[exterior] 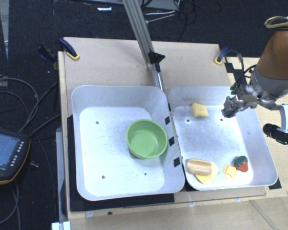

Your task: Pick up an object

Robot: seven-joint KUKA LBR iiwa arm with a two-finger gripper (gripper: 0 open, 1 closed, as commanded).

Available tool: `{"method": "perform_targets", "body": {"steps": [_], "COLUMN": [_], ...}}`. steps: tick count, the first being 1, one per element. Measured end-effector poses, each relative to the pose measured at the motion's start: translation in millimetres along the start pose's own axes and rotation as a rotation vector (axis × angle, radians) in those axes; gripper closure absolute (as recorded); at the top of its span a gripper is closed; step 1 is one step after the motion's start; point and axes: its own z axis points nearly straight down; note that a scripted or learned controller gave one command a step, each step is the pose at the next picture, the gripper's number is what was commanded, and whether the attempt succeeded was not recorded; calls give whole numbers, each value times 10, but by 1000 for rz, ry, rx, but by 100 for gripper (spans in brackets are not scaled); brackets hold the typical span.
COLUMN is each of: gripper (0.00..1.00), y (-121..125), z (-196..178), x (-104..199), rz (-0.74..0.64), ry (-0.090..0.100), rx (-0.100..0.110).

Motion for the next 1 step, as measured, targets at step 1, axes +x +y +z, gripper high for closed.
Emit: {"method": "perform_targets", "body": {"steps": [1], "gripper": [100], "y": [-23], "z": [-83], "x": [480], "rz": [-4], "ry": [2], "rx": [3]}}
